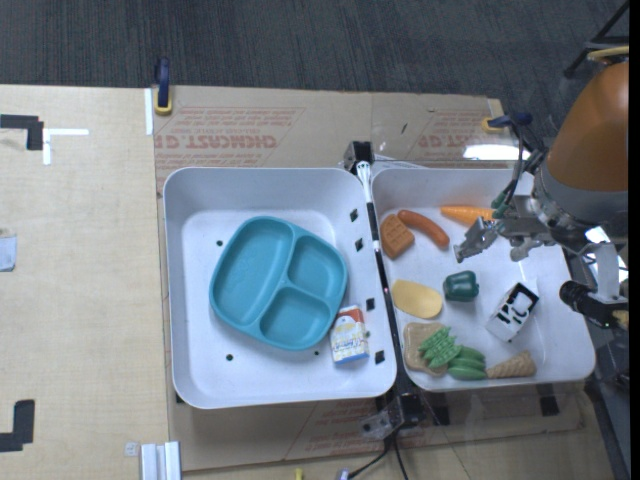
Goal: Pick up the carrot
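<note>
Camera view looks down at a slant on a light wooden desk [80,298] bearing two shallow white bins side by side. In the left white bin [190,368] lies a teal three-compartment plastic plate [278,283], and just beside its lower right rim stands a small white carton with red and blue print [349,336]. The right white bin [570,358] holds the toy food. The slim orange toy carrot [464,212] lies flat near that bin's far wall, lengthwise across the view, its right end close to the gripper. To its left and a little nearer lies a reddish-orange toy sausage [425,227], and beside that a brown ridged toy bread piece [397,237]. Lower in the bin are a pale yellow oval toy [416,298], a dark green toy pepper [460,286], a white box with black markings [513,311], a green leafy toy on a tan slice [436,349], a dark green toy pod [466,368] and a tan cone-shaped toy [512,367]. The grey arm with its orange band [600,128] reaches in from the right, and its grey metal gripper [478,238] hangs over the bin just right of and below the carrot. The fingers look spread apart and pinch nothing; the carrot lies clear of them, on the bin floor.
</note>
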Action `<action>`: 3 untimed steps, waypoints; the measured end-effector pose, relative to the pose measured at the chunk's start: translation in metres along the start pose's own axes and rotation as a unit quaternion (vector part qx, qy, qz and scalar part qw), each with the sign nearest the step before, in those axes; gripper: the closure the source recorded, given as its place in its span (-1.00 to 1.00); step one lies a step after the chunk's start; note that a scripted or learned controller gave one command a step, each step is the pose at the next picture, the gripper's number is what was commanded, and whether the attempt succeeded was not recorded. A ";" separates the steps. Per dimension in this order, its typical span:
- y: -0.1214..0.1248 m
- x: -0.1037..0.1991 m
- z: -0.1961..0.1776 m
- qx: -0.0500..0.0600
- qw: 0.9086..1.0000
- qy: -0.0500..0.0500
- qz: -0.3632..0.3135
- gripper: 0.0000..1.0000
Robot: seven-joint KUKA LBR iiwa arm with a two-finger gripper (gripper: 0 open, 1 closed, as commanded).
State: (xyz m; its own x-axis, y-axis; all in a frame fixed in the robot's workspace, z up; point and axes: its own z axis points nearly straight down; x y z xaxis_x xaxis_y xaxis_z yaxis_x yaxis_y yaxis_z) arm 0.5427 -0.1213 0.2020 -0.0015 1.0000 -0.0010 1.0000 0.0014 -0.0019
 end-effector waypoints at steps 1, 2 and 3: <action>0.056 -0.084 0.056 0.000 0.998 -0.001 0.063 -1.00; 0.105 -0.074 0.111 -0.001 0.999 -0.001 0.045 -1.00; 0.103 -0.075 0.102 0.005 0.999 -0.003 0.043 1.00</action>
